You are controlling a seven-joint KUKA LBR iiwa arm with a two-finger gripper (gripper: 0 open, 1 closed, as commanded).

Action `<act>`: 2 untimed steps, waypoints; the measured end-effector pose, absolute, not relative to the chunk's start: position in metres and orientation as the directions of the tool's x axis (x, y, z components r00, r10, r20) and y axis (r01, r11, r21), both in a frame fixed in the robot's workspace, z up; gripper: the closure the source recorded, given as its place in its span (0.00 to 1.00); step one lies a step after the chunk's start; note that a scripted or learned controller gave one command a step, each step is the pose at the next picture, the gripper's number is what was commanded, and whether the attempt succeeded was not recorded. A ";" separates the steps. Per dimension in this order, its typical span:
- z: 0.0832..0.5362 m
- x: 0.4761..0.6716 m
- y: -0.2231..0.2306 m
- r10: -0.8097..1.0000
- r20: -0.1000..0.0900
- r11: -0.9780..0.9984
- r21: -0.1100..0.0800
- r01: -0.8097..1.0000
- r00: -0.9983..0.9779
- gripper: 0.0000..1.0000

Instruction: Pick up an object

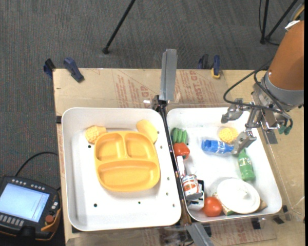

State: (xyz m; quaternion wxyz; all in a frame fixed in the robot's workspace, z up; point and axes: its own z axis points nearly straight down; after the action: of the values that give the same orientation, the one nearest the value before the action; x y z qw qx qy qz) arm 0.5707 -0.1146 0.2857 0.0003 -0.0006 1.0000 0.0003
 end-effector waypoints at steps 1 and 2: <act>0.102 0.602 -0.110 -0.118 0.015 0.993 0.007 -0.118 -0.993 0.00; 0.087 0.645 -0.141 -0.173 -0.001 0.985 0.001 -0.173 -0.985 0.00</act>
State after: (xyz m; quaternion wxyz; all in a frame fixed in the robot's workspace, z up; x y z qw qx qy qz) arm 0.6450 -0.1411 0.0870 0.0003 -0.0870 0.9962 0.0008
